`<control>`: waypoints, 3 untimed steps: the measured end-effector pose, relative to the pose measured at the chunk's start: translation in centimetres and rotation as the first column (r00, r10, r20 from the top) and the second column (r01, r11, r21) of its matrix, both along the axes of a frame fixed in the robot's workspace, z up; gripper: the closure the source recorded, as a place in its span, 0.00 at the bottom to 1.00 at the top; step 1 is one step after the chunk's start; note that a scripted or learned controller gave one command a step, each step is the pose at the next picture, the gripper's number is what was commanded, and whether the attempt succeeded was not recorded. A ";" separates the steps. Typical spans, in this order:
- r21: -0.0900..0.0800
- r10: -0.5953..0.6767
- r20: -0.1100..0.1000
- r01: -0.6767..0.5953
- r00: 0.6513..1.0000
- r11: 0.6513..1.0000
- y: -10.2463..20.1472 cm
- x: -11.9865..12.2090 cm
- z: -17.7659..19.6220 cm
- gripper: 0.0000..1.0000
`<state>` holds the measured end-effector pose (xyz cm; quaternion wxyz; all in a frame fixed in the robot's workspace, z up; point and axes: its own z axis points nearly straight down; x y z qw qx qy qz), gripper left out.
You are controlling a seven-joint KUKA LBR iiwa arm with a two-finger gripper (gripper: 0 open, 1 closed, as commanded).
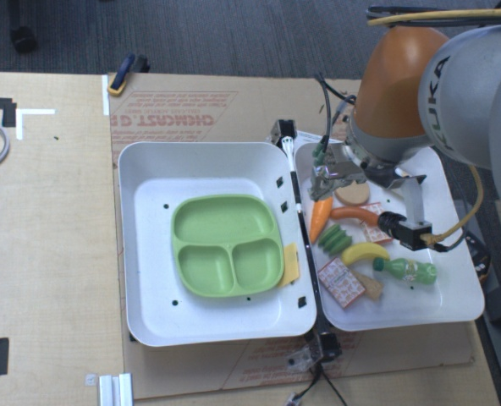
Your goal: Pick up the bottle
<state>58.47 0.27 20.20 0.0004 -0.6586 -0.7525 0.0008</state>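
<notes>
The bottle (pixel 407 270) lies on its side in the right bin (pixel 458 303), long axis running left-right, toward the near right of the claw (pixel 333 174), whose grip state I cannot tell.

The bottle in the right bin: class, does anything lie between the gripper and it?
Nothing visible does. The gripper hovers at the bin's far end; the bottle lies exposed on top near the front, with only the banana touching its cap end.
</notes>
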 end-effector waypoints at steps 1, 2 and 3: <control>0.000 -0.026 0.000 0.026 1.000 1.000 9.1 -6.9 1.0 1.00; 0.000 -0.135 -0.001 0.135 0.991 0.991 15.5 -10.7 0.2 1.00; -0.001 -0.346 0.001 0.346 0.938 0.938 17.5 -10.7 6.6 1.00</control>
